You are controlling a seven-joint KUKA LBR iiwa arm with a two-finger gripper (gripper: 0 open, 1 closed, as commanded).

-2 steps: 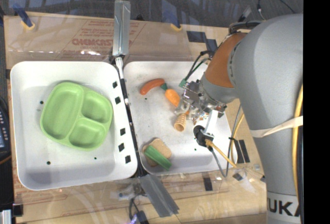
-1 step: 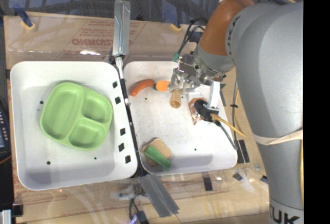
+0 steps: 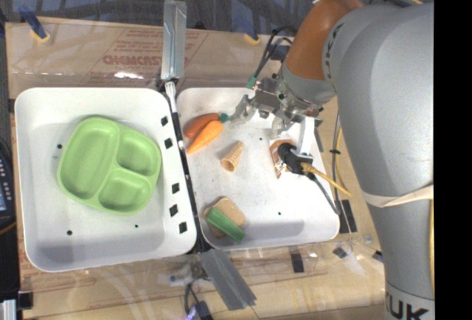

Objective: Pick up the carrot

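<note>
Arm: the grey arm with the orange band [image 3: 317,23] is seen reaching in from the right, over the right-hand shallow white bin [image 3: 310,226].
Gripper: the two-finger gripper [image 3: 262,108] is held above the upper part of the right bin, its metal fingers spread out leftward and downward.
Jaws: they are seen standing apart, with nothing between them.
Carrot: the orange plastic carrot with a green stub end [image 3: 204,130] is found lying in the upper left corner of the right bin, close to the dividing wall; its green end is pointed toward the gripper, just beside the nearest fingertip, though contact cannot be judged.
Cone: a small tan waffle cone [image 3: 232,156] is lying near the bin's middle, below and right of the carrot.
Other items: a brown and green toy piece [image 3: 224,220] is placed at the bin's lower left; a dark brown item [image 3: 282,156] is partly covered under the gripper.
Left bin: a light green divided plate [image 3: 109,162] is held in the left-hand shallow white bin [image 3: 44,237].
</note>
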